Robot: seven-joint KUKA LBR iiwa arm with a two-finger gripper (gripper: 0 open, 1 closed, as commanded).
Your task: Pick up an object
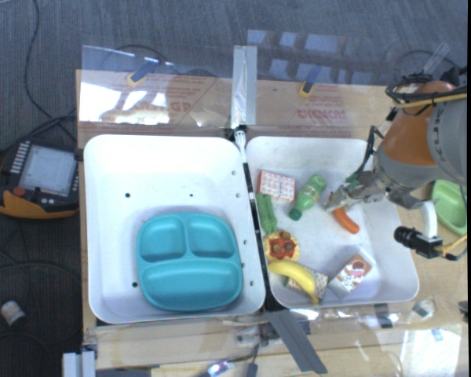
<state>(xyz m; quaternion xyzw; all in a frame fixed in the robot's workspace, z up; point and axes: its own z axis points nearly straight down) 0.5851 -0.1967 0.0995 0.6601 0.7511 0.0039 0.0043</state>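
Here, the two-finger gripper (347,195), finger state indiscernible, hovers just above a small orange carrot-shaped toy (346,221); a green plastic bottle (308,196) lies to its left.

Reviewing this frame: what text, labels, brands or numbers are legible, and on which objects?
No text can be read for certain.
Clear panel behind the right bin: reddish mirrored lettering, too blurred.
Clear panel behind the left bin: faint reddish print, unreadable.
Patterned box: print too small.
Carton: red graphic, no legible words.
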